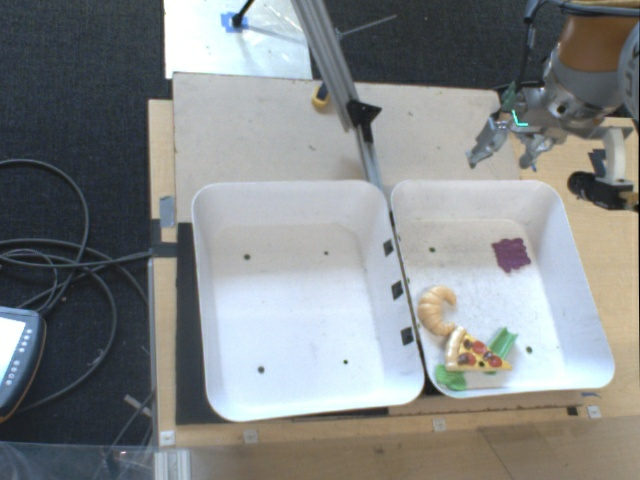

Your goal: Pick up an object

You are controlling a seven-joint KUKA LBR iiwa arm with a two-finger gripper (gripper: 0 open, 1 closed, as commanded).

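The gripper hangs spread and empty above the right bin, so a descent risks missing the croissant crowded by the pizza slice.

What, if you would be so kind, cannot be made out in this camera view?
- End effector: small and far off in the camera view, so its grip state is unclear.
- Arm's upper part: cut off by the top and right edges.
- Green item in the right bin: partly covered by the pizza slice toy.
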